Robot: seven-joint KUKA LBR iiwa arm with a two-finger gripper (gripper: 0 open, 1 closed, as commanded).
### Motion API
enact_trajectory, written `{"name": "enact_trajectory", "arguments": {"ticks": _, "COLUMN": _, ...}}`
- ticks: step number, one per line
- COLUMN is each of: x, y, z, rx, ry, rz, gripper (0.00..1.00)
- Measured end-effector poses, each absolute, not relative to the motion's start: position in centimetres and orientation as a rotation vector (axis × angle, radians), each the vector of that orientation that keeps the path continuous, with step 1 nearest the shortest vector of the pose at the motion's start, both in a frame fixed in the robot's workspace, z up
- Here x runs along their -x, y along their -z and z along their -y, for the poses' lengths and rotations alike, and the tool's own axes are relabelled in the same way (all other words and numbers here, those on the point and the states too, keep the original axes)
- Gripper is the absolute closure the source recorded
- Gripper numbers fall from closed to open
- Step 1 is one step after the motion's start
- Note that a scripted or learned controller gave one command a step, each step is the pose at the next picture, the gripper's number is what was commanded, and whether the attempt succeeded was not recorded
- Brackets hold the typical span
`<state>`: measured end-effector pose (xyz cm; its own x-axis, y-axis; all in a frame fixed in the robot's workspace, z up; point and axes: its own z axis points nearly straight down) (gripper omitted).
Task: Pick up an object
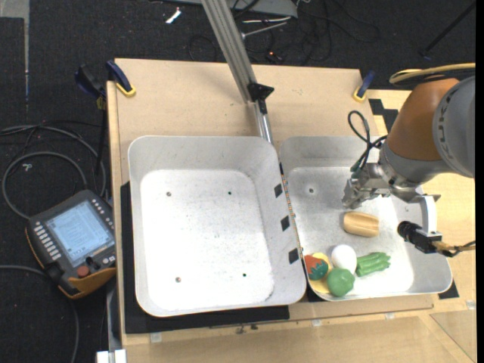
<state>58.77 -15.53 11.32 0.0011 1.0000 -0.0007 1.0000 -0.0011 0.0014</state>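
On the floor at the far left lies a teach pendant [70,240] with a lit screen, its cables looping over the dark carpet beside it. The wooden desk [189,104] carries 2 shallow white bins set side by side, with 2 clamps at its rear corners, one [119,79] on the left and one [364,85] on the right. The left bin [151,157] sits to the left of the centre line, its right edge overlapping the neighbouring bin. A slanted metal rail [231,40] runs down from the top of the view and ends just above the junction of the 2 bins. The right bin [318,153] holds 5 objects grouped toward its near side: a red and yellow piece [315,265] against the left wall, a green ball [340,281] just beside it, a white ball [344,257] touching the green ball from behind, a green ridged toy [373,264] to the right of the white ball, and a tan bread-like block [361,224] lying apart, farther back. The gripper [355,193] hangs over the right bin, just behind and slightly left of the tan block; whether it is spread or closed cannot be told, and nothing is seen in its grasp. The grey arm with its orange band [420,123] enters from the right.
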Motion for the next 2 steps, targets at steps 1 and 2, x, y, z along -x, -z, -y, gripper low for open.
{"name": "enact_trajectory", "arguments": {"ticks": 1, "x": -58.6, "y": -15.9, "z": 16.3, "rx": -2.22, "ry": -0.003, "rz": -2.216, "gripper": 1.0}}
{"name": "enact_trajectory", "arguments": {"ticks": 2, "x": -58.6, "y": -20.7, "z": 15.4, "rx": -2.214, "ry": -0.005, "rz": -2.221, "gripper": 1.0}}
